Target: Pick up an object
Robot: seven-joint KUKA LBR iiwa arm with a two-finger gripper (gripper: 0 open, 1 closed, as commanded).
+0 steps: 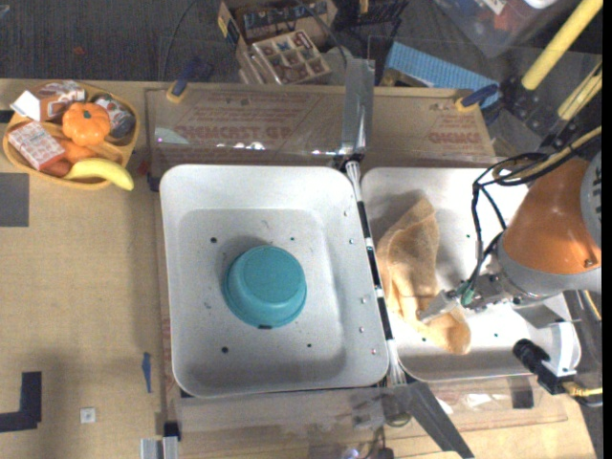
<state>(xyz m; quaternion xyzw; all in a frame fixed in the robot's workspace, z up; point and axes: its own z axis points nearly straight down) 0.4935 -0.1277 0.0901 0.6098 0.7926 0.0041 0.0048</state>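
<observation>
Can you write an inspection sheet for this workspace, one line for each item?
Surface: bench with two white bins, left bin and right bin.
Job's things: teal bowl upside down in left bin; tan cloth crumpled in right bin.
Clutter: fruit basket at far left corner.
Hand: hand low over the cloth's near end; grip cannot be judged.
Cables: black cables looping by the arm.
Surroundings: cardboard behind bins; boxes beyond.

grey arm (550, 256), orange band, blk cables
</observation>
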